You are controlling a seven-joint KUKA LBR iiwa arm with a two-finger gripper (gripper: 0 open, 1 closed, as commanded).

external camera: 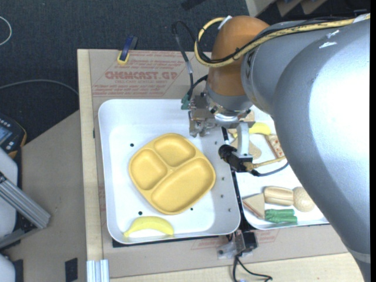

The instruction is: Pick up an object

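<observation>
Single fixed cam above the bench, looking down at a slant on both shallow white bins [111, 157]; big grey arm [317, 116] crowds the right side, close.

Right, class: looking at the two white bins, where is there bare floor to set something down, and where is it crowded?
Left bin: bare floor along the left wall beside the yellow divided plate, and across the far strip up to the hand. The near edge holds a banana. Right bin: crowded with toy food under the arm.

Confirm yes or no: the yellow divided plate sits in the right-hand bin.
No. The yellow divided plate lies in the left bin, with a banana near that bin's front edge.
</observation>
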